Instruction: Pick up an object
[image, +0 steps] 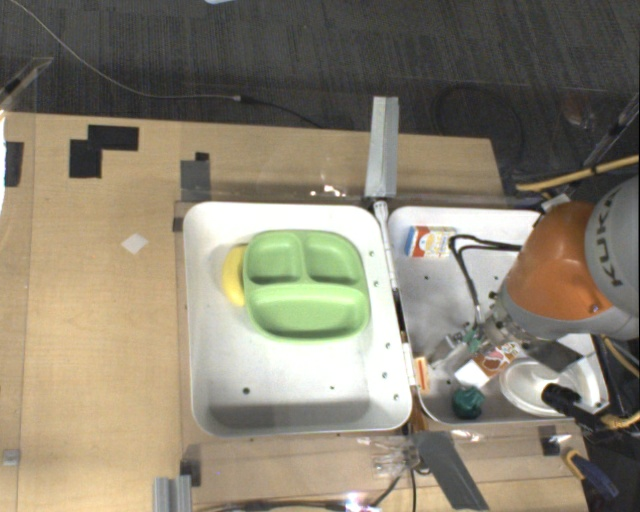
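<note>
One fixed camera looks down at a slant on both bins (290, 420), arm (570, 270) entering from right.

You see a light green divided tray (304, 284) in the white left bin (215, 330), with a yellow object (232, 277) just left of the tray. Well right of the tray, the white right bin (432, 330) holds a red, white and blue carton (430, 241), a dark green object (467, 403) and a white bowl (527, 388). The table (90, 330) is tan with black patches; the arm's band (560, 265) is orange.
</note>
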